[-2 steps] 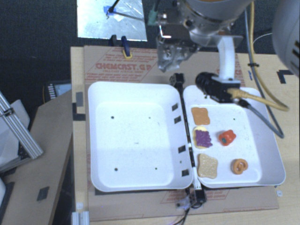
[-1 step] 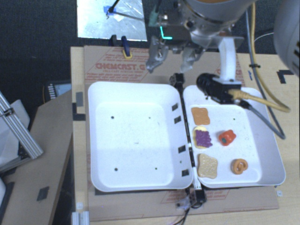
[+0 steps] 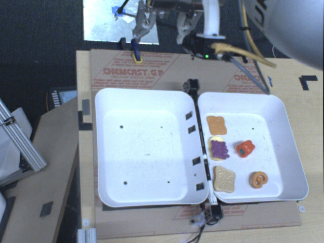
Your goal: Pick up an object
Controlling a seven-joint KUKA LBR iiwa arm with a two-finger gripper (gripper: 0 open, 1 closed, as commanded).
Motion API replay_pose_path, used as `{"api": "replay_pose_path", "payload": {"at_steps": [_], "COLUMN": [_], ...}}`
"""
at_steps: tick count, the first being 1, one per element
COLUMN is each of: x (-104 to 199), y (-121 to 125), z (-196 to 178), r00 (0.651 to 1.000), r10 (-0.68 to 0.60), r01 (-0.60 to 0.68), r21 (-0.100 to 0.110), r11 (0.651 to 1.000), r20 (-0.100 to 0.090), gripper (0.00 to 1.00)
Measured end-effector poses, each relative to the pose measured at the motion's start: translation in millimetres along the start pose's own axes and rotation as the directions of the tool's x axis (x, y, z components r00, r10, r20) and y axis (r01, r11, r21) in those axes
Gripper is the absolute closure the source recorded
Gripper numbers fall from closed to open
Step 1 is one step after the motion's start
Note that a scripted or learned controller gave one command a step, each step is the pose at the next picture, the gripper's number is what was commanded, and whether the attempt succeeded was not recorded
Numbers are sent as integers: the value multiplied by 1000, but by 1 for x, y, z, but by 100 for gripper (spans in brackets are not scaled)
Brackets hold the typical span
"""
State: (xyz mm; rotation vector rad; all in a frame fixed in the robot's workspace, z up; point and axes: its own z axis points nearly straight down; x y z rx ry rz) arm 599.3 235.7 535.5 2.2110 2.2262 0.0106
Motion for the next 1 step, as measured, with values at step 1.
{"api": "replay_pose_path", "payload": {"at_steps": [1], "x": [-1], "y": [-3], "z": [-11], "r00": [1000], "r10": [-4], "r01": [4], "r21": [3], "r11": [1000], "r20": [1], "gripper": [100]}}
